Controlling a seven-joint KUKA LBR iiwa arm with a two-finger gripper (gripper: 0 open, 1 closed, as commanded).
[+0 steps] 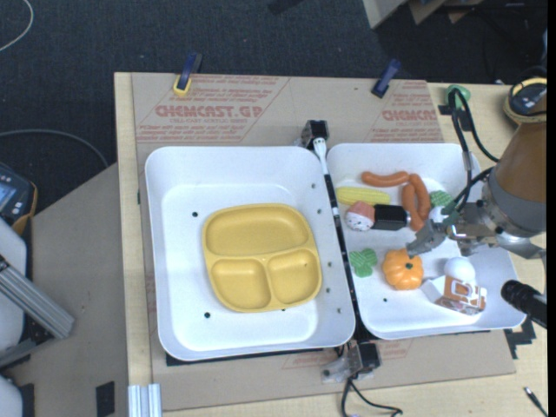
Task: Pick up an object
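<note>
Camera view status?
— Gripper [432,235] low in the right bin [395,318], just above the pumpkin [403,270], beside the sausages [415,200]. Jaw state: cannot tell.
— Left bin [165,233]?
— Yellow tray [261,256], three compartments.
— Other items?
— Corn [360,195], sushi [360,219], carton [461,296] near the front.

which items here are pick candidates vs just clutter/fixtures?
Pick candidates, right bin: orange pumpkin, sausages, corn cob, sushi piece, green leaf, white egg. Gripper hangs over them.

Not in play: yellow divided plate, left bin, clamps.
</note>
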